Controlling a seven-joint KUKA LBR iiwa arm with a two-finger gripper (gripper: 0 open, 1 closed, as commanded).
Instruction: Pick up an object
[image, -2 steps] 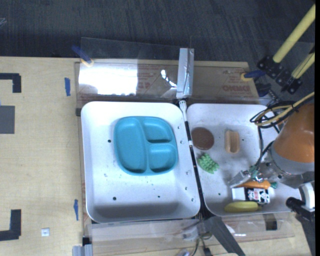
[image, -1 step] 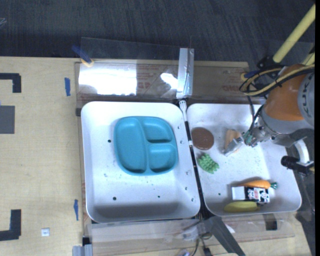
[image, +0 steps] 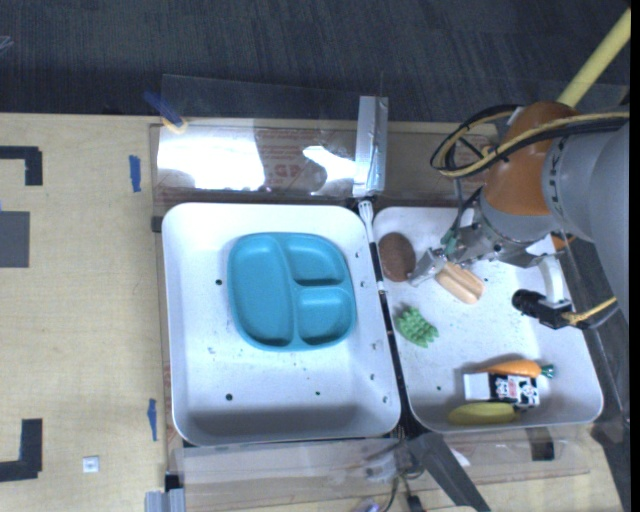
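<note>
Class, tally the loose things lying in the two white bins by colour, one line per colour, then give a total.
Blue: 1, the divided tray
Brown: 1, the oval piece
Tan: 1, the bread-like roll
Green: 1, the knobbly piece
Orange: 1, the carrot
Yellow: 1, the banana
Black and white: 1, the small carton
Total: 7

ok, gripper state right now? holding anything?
Gripper: down in the right bin, at the tan bread-like piece beside the brown ball. Open or closed, holding or not: cannot be told.
</note>
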